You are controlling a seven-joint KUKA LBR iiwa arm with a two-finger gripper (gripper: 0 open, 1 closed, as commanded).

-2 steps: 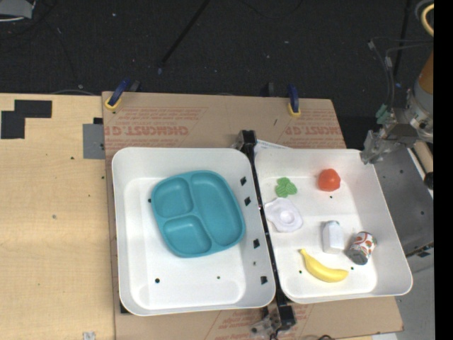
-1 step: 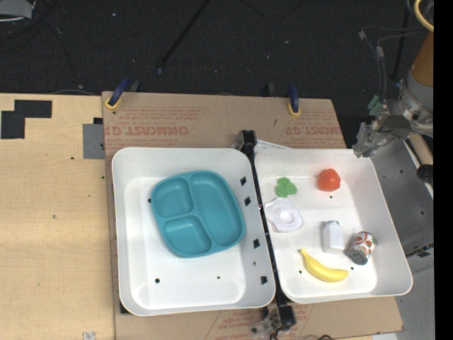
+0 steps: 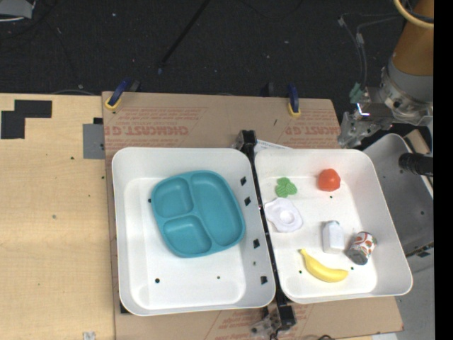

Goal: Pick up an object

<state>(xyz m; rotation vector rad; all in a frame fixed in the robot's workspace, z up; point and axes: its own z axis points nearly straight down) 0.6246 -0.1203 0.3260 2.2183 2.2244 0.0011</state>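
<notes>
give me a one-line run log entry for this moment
arm: gripper above right bin's far right corner | grasp: none | right bin: tomato, banana | left bin: teal tray

Both white bins [image 3: 127,190] look like smooth, slightly glossy plastic; the teal plate [image 3: 198,213] inside the left one is matt plastic, over brown cardboard [image 3: 212,122].

Wood bench [image 3: 49,211], cardboard sheet [image 3: 212,122], dark floor behind.

The arm [image 3: 414,55] shows an orange band above a grey wrist, with a pale metallic tool [image 3: 354,127].
</notes>
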